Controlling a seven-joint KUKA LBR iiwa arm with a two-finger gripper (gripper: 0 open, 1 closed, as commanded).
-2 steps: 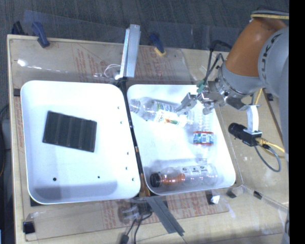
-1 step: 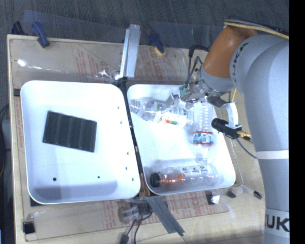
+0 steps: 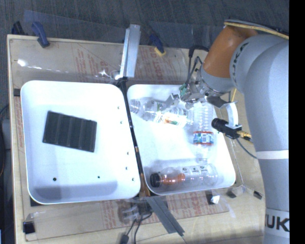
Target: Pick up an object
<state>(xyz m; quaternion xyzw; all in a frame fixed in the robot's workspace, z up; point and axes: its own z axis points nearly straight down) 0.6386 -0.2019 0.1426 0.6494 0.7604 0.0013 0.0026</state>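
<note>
Over your right bin (image 3: 142,151), end effector (image 3: 185,96) sits among clear bottles (image 3: 202,120); can't tell its grip state.

My bench (image 3: 66,55) was a pale board with faint red print, and two shallow white bins sat on it side by side. The left bin (image 3: 30,151) lay toward the left edge and the right bin (image 3: 155,151) touched it along a dark seam. Blue clamps (image 3: 40,34) gripped the far edge of the board. A grey metal bar (image 3: 130,50) stood at the far side, above the seam. Another grey strip (image 3: 165,218) lay at the near edge.
</note>
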